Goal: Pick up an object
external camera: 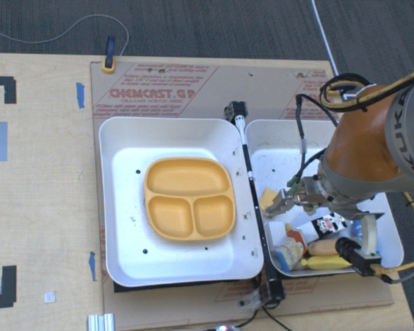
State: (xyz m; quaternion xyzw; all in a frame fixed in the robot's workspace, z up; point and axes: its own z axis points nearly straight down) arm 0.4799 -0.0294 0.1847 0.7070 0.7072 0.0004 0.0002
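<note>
**Gripper over the cluttered right bin**

The gripper [284,204] hangs with fingers spread, holding nothing, over the right white bin [276,154]. One pale yellow wedge-shaped block [268,198] lies just left. One orange three-compartment plastic plate [190,198] fills the left white bin [117,185].

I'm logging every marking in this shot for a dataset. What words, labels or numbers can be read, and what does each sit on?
"CHEMCAST GP": red print, upside down, on the brown cardboard sheet under the two white bins.
Smaller red lines around it: too blurred to read.
"KU": black letters on the grey arm housing, cut off.
Black-and-white label on a small packet: unreadable.
</note>
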